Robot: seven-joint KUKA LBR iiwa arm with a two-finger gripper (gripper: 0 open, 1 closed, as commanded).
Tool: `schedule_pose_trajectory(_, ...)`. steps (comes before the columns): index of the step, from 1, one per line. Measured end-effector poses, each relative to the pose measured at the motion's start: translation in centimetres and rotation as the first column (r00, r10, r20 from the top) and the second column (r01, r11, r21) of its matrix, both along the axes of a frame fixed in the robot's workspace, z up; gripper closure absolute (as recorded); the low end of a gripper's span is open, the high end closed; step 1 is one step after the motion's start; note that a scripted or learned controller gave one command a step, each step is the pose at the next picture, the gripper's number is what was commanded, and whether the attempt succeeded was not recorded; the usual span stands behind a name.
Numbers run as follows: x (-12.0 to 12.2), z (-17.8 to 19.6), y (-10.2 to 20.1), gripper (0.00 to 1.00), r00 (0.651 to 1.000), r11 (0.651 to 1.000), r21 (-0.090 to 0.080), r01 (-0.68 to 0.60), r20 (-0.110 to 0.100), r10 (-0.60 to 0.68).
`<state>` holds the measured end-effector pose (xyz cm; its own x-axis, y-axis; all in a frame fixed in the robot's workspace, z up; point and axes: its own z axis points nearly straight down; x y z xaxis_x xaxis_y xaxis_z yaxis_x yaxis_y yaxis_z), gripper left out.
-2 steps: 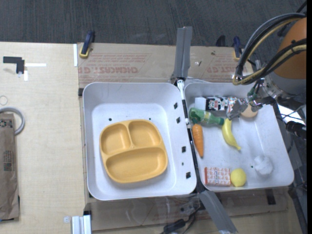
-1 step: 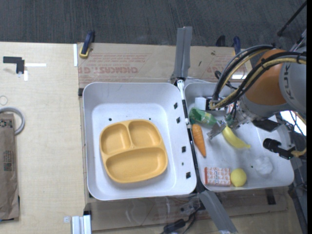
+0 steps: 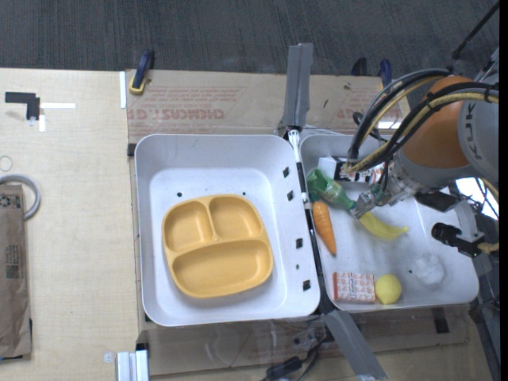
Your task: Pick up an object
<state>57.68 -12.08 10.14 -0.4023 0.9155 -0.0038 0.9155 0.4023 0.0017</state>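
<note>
So the banana (image 3: 384, 228) lies mid right bin (image 3: 456, 292), carrot (image 3: 324, 227) toward its left wall, lemon (image 3: 388, 289) near the front edge. Gripper (image 3: 367, 203) hovers just beside the banana; can't tell the jaws' state. Nothing's lifted yet.

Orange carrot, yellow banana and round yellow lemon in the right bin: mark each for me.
Orange carrot (image 3: 324, 227), camera view, middle of its body.
Yellow banana (image 3: 382, 228), camera view, middle of its curve.
Round yellow lemon (image 3: 388, 289), camera view, centre of its top.
</note>
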Motion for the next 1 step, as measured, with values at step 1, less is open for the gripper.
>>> schedule_pose_trajectory(1, -0.24, 12.50, 4.98, 1.00, 0.995, 0.995, 0.001, 0.102, -0.003, -0.102)
